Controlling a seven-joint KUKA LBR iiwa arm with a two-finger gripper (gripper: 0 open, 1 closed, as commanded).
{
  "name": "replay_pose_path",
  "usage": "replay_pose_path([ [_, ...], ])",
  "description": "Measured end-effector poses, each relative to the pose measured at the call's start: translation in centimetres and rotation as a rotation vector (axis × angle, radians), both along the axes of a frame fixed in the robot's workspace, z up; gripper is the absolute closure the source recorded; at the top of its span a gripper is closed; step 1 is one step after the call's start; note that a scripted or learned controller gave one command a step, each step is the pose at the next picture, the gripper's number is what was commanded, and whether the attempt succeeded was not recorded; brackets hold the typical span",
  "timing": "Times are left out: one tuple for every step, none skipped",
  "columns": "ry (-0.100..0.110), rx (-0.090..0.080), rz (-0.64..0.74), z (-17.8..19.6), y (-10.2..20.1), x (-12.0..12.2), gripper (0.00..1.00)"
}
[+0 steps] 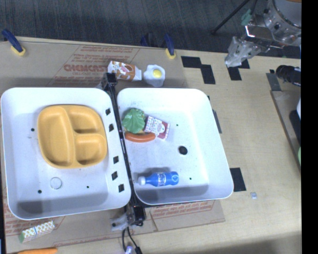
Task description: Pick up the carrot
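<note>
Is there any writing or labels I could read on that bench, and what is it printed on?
Cardboard sheet under the bins: red print, one large word, perhaps "CHEMCAST"; too blurred to be sure; the smaller lines are unreadable.
Red-and-white packet in the right bin: print too small.
Blue bottle: label unreadable.
Small carton behind the bins: unreadable.

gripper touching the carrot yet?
Apart. The camera view shows the gripper above the bench at upper right, outside the bins, with open bench and the bin wall between it and the carrot in the right bin.

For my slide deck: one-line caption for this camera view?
Hand hovers off the bins; carrot lies in the right bin.
</note>
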State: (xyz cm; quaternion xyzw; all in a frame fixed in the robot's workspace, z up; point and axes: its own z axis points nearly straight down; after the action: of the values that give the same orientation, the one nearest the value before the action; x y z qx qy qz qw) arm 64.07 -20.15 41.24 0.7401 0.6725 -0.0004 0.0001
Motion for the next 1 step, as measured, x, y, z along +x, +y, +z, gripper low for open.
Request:
replay_pose_path([
  [0.003, 0.002, 0.385, -4.53, -0.1, 1.59, 1.0],
])
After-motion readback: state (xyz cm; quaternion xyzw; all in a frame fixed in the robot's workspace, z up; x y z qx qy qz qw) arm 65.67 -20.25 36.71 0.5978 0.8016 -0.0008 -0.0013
